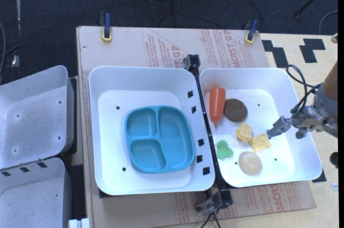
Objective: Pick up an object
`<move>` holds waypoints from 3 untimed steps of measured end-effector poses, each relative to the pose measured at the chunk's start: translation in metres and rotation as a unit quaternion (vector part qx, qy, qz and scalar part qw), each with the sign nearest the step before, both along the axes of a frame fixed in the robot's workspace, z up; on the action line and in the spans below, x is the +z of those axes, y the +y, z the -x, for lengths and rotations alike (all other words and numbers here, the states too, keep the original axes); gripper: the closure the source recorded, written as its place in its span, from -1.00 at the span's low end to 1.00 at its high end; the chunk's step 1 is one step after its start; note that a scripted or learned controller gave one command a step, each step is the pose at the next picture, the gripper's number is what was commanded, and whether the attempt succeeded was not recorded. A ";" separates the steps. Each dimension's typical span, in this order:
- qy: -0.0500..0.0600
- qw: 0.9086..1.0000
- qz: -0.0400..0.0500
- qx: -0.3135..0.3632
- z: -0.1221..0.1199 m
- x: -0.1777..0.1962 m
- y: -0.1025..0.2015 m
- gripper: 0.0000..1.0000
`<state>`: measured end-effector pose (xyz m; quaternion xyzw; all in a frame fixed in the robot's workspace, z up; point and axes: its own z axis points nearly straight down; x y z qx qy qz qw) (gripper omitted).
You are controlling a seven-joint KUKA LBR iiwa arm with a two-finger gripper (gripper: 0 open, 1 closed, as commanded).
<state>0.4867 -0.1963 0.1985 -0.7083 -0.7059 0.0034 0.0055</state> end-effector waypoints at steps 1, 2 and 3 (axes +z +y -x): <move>-0.006 1.000 0.002 0.002 -0.003 0.006 0.000 -1.00; -0.004 1.000 0.001 0.002 -0.010 -0.042 0.006 -1.00; -0.003 1.000 0.000 0.001 -0.007 -0.105 0.010 -1.00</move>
